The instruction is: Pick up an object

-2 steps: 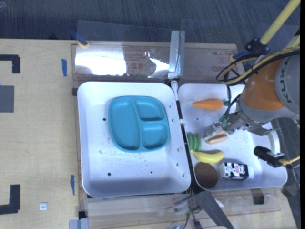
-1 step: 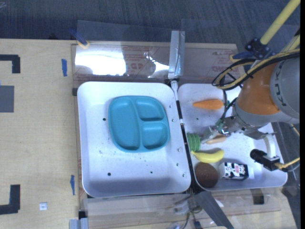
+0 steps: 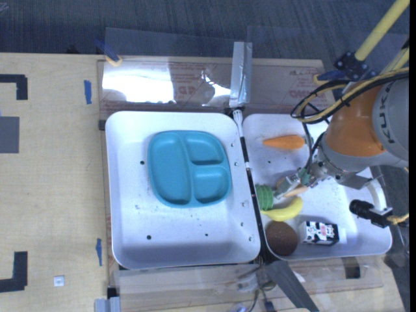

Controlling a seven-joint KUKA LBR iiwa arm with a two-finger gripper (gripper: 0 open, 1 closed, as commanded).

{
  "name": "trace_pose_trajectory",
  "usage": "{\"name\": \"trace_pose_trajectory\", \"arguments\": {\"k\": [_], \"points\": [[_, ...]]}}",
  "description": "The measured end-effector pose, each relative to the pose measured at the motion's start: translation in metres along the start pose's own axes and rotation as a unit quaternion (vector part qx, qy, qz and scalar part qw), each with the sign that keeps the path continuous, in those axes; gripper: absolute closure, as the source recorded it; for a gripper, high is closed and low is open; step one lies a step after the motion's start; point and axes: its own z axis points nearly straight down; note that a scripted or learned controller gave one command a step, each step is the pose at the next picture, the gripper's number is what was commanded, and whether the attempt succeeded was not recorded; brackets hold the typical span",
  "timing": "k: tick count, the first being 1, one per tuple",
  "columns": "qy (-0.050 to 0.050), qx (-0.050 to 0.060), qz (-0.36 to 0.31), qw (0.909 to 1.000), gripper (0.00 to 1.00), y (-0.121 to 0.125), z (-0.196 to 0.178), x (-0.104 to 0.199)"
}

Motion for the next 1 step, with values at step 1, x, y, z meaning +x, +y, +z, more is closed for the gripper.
{"name": "trace_pose_trajectory", "arguments": {"k": [1], "points": [[0.0, -0.001, 0.001, 1.0, 1.0, 0.0006, -0.0096, -0.0002]]}}
